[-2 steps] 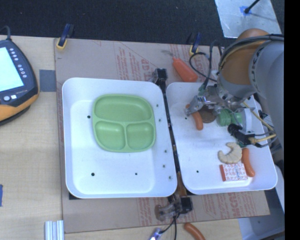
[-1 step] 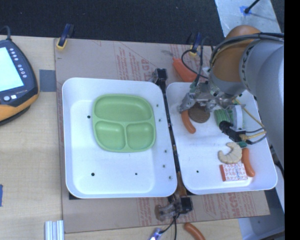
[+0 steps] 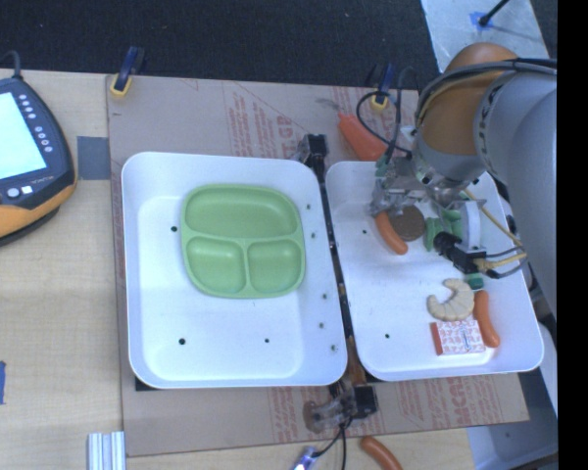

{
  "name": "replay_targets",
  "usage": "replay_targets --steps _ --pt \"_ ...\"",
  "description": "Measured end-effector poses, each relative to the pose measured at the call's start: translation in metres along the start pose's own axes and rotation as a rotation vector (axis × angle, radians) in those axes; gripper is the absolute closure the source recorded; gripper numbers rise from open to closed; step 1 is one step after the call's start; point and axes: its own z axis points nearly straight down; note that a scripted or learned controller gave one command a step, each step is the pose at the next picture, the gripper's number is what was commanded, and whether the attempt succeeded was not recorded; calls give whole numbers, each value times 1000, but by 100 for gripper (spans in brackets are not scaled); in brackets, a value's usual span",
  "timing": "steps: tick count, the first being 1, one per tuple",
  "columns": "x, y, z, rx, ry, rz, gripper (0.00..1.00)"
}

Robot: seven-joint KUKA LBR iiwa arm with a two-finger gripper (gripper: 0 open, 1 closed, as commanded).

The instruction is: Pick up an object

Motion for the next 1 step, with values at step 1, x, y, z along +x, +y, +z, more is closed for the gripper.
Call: replay_targets --steps 1 --pt "30 -83 -87 11 5 4 100"
